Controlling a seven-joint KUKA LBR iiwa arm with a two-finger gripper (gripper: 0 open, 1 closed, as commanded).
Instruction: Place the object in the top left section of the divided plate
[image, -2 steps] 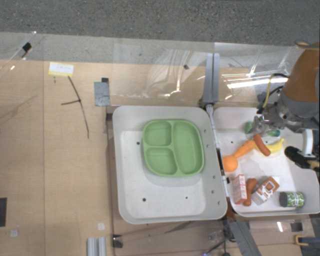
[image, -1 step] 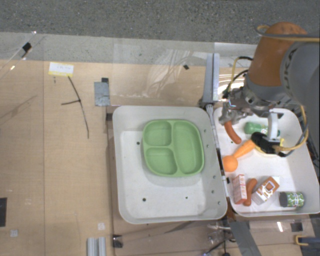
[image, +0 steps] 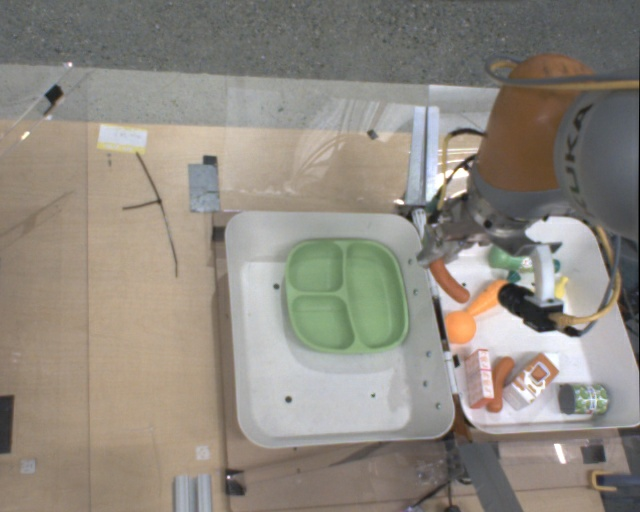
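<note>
A green divided plate (image: 347, 295) lies in the left white bin (image: 330, 415); all three of its sections are bare, with two smaller ones on the left and a long one on the right. My gripper (image: 437, 252) hangs at the left edge of the right bin (image: 610, 330), just past the wall between the bins. A red-orange sausage (image: 451, 283) sits slantwise right below the gripper tip, its upper end touching or tucked under it. Whether it is gripped is hidden by the wrist.
The right bin holds an orange gourd-shaped toy (image: 472, 317), a green and white item (image: 510, 262), a red and white box (image: 478, 376), a second red sausage (image: 500, 385), a brown carton (image: 531, 380) and a green can (image: 583, 400). The arm covers the bin's upper part.
</note>
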